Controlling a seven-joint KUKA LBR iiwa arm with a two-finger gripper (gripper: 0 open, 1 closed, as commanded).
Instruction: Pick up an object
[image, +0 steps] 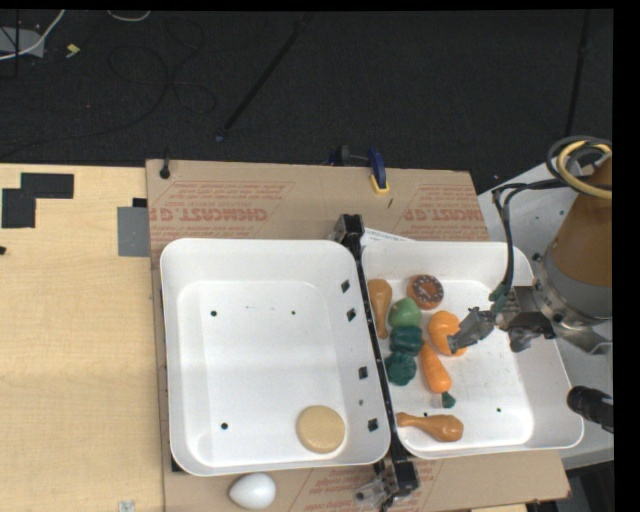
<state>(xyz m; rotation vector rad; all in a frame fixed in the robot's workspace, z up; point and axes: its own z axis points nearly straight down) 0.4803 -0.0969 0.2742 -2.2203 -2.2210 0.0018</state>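
OK, you've got the arm (585, 250) coming in from the right, over the right bin (540, 420). Gripper (466, 335) sits low at the bin's middle, fingers spread a bit, w/ nothing visibly betw. them; tips are right beside an orange pepper (441, 327), touching or nearly so, can't tell which.

Right bin objs, all clustered on its left half: tan gourd (380, 300) along the divider, donut (426, 290) w/ dark icing near the back, green pepper (404, 313) betw. those two, dark green lump (403, 355) just in front of it, carrot (434, 370) angled beside the lump, small dark green bit (448, 399) at the carrot's front end. Another tan gourd (432, 426) lies on its side near the front wall.

Left bin (190, 300) holds a round tan cookie (321, 428) at its front right corner. A white egg (251, 490) sits outside, on the cardboard (260, 205) in front of the left bin. Blue clamp (378, 170) at the cardboard's back edge.
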